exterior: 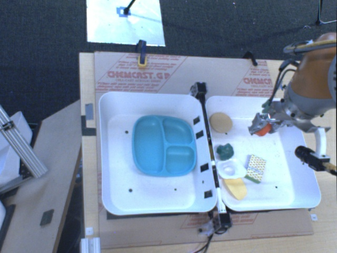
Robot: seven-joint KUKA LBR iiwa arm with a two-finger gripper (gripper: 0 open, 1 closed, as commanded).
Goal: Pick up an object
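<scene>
My gripper point(259, 124) hangs over the upper right part of the right bin point(295, 194), reaching in from the right. A small orange-red object point(263, 130) sits between its grey fingers, and they are shut on it. I cannot tell whether the object is touching the bin floor. In the same bin lie a tan round disc point(221, 122), a dark green lump point(225, 151), a white fried-egg piece point(230, 168), a yellow wedge point(236, 188) and a checkered packet point(256, 168).
The left bin point(113, 167) holds a blue divided plate point(164, 145). A black divider with clips point(207, 146) runs between the bins. A black fitting point(309, 157) juts over the right bin's right rim. There is bare floor in the right bin's lower right.
</scene>
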